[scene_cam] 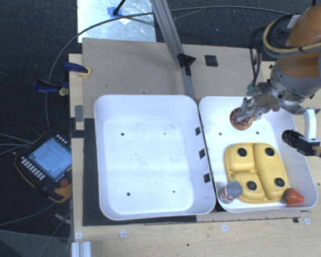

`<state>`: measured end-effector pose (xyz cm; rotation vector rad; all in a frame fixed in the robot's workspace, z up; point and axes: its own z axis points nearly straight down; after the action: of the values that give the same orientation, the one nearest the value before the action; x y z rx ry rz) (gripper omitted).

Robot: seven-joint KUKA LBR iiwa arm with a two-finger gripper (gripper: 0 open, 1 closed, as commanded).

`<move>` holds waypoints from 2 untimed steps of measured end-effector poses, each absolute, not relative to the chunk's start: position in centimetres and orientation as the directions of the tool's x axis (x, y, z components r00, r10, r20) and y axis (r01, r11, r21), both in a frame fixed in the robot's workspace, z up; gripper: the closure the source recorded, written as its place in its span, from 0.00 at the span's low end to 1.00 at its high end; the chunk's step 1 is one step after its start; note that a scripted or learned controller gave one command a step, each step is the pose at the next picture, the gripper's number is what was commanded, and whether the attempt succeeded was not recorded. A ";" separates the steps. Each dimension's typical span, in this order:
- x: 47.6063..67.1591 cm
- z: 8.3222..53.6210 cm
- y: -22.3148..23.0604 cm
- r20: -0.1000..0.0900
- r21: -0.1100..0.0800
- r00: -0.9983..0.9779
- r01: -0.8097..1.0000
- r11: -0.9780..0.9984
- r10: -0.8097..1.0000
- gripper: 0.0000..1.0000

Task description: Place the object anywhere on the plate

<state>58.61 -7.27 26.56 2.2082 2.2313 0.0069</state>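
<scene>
A yellow plate (pixel 255 171) with several compartments lies in the right bin (pixel 219 116), toward its front. A round brown object (pixel 239 120) with a pale rim rests on the bin floor behind the plate. My gripper (pixel 248 110) points down at the right edge of this brown object and touches or nearly touches it. A red strawberry-like piece (pixel 294 197) lies at the plate's front right corner. A small grey and red object (pixel 231 190) sits at the plate's front left corner.
The left bin (pixel 144 154) stands beside the right one, joined by black clips (pixel 202 153). A metal pole (pixel 168 25) slants over the bench's back. A black fixture (pixel 298 141) juts over the right bin's right wall. A handheld pendant (pixel 47 162) lies left of the bench.
</scene>
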 end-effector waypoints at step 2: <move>60.6 25.1 2.8 0.002 0.002 -0.010 1.000 0.010 1.000 1.00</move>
<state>60.59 2.82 25.10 2.2100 2.2332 0.0037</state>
